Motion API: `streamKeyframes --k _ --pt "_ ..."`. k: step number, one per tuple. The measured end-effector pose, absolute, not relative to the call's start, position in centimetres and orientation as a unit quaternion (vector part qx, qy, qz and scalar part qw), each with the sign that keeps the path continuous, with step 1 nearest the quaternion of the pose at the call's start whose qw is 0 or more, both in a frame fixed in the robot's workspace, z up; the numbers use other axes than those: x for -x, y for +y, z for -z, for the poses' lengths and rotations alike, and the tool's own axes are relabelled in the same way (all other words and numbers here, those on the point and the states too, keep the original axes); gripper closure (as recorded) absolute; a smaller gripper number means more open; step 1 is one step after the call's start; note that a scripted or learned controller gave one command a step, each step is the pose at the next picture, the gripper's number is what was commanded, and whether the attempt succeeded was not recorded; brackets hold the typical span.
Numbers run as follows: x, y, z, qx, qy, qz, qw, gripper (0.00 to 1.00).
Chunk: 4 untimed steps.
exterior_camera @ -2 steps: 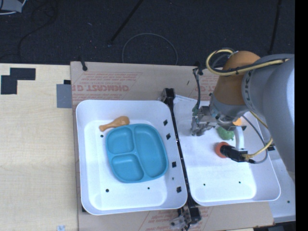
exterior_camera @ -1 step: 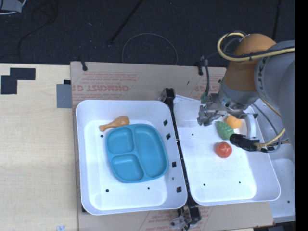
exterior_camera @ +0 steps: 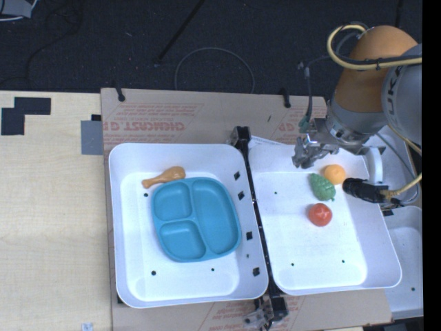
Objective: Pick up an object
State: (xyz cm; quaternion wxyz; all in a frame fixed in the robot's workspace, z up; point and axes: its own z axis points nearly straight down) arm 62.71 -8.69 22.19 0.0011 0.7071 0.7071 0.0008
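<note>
In the left bin [exterior_camera: 141, 271], a blue three-part plate [exterior_camera: 194, 218] lying flat in the middle, with a tan drumstick toy [exterior_camera: 164, 178] just past its far-left corner, close beside it. Black clamps [exterior_camera: 249, 205] along the seam between the two bins. In the right bin [exterior_camera: 324, 261], three small things gathered toward the far right side: an orange ball [exterior_camera: 335, 174], a green knobbly piece [exterior_camera: 322, 187] touching it on the near-left, and a red tomato-like ball [exterior_camera: 320, 214] nearer the camera, a little apart from the green one.

Under both bins, a brown cardboard sheet [exterior_camera: 172, 119] with red print, laid on a pale wooden desk [exterior_camera: 48, 212] with black and grey patches at the view's left. Beyond the desk, a dark floor [exterior_camera: 138, 33] strewn with thin cables.

Over the far edge of the right bin, the tool [exterior_camera: 306, 152], hanging from the grey arm [exterior_camera: 379, 57] with its orange band, reaching in from the view's right. Just to the view's right of the tool and slightly nearer the camera, the orange ball; then the green knobbly piece; farthest off, the red tomato-like ball. Cannot tell whether released or clenched
</note>
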Motion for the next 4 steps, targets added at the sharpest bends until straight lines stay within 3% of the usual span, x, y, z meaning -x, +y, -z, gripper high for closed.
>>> streamKeyframes --k 1,2,4 --pt "-62.7 -9.0 -28.5 -0.707 0.707 -0.0007 0.001 1.0" --pt "-62.7 -9.1 -29.6 -0.706 0.708 0.0002 0.0 1.0" --pt "-63.6 1.4 -25.3 -0.706 0.708 0.0016 -0.002 1.0"
